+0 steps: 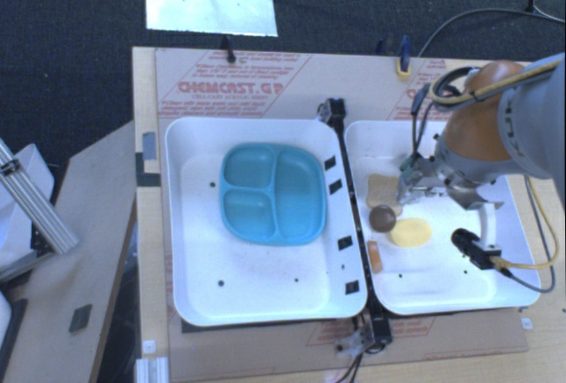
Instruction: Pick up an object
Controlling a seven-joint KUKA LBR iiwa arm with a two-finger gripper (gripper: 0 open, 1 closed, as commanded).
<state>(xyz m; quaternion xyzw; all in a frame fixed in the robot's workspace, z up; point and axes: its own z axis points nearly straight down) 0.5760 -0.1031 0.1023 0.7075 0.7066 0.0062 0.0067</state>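
My tool (412, 187) is down in the right bin (495, 288), low over its left half, with my grey wrist and orange band above it. From this slanted view I cannot tell how it is set, and I see nothing lifted with it, so I judge that no pick has been made yet.

The candidates all lie in that same bin. A tan flat piece (382, 188) sits just beside my tool, on its left. A small brown round object (382, 218) rests just below that piece, and a pale yellow oval object (410, 233) lies beside the brown one, to its right. A small orange stick (374, 256) lies against the divider between the bins, a little apart from the rest. All four rest on the bin floor.

The left bin (190, 284) holds a blue divided plate (270, 194), well apart from my tool.

So what looks done is the approach. Closing on one object, most likely the tan piece or the brown one nearest me, and raising it off the floor are left.
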